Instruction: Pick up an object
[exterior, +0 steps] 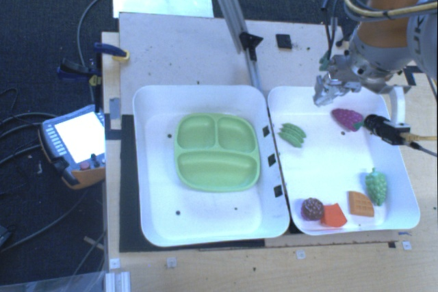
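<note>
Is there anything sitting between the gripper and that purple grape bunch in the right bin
Nothing visible does. The gripper hangs over the back of the right bin, and the purple grape bunch lies just beside it on bare white floor. The green pea pod sits off to the other side, out of the path.

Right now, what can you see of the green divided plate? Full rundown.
The green divided plate is a pale green, matte, plastic-looking tray with rounded corners. It has three compartments: two smaller ones along the far side and one long one along the near side, and no item sits in any of them. It lies flat, slightly rotated, on the floor of the left white bin, roughly central. It touches just the bin floor. The gripper is away over the right bin.
</note>
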You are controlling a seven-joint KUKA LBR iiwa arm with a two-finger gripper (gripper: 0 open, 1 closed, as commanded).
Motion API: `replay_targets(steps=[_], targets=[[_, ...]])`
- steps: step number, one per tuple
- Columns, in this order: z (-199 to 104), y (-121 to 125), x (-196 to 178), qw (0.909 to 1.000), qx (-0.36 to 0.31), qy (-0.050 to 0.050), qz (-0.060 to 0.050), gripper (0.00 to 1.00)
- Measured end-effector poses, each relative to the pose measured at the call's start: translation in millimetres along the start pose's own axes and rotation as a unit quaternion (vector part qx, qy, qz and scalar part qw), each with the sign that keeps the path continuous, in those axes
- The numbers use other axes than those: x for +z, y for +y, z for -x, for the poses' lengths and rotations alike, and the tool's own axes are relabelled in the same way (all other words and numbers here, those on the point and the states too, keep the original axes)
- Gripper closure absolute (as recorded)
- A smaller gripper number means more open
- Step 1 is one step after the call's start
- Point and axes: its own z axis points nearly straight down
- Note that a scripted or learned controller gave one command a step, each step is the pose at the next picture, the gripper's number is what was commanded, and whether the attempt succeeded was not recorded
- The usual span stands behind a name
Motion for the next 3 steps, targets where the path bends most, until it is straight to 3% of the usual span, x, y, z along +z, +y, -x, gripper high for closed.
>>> replay_targets(steps=[1, 3], targets=[[-56.5, -18.7, -1.4, 1.0000, -0.001, 0.000, 0.000, 1.00], [-146.9, -56.7, 31.5, 1.0000, 0.000, 0.000, -0.001, 1.00]])
